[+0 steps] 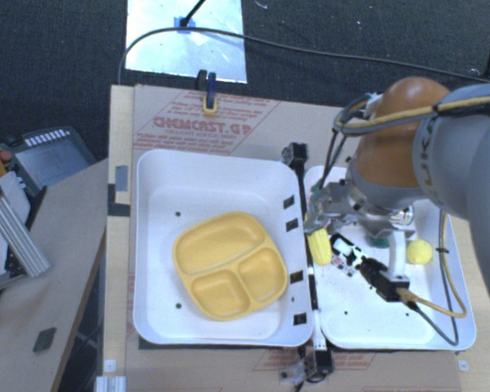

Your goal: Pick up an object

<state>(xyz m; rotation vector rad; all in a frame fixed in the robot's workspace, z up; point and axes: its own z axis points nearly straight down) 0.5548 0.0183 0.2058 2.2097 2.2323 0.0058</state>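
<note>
My gripper [325, 214] is low over the left side of the right bin [402, 329], under the grey wrist and its orange band. A ridged yellow object [319, 246], like a corn cob, lies just in front of it against the bin's left wall. I cannot tell whether it touches the gripper. A yellow ball [420, 251] rests at the right of that bin, and a bit of a teal object [381, 239] peeks out from under the wrist. The left bin [152, 293] holds a yellow divided plate [228, 265].
The two bins meet at a ridge with black clips [297, 227]. The arm covers the back half of the right bin. A clamp [208, 93] stands on the cardboard behind the left bin. A grey side table [51, 245] sits to the left of the bench.
</note>
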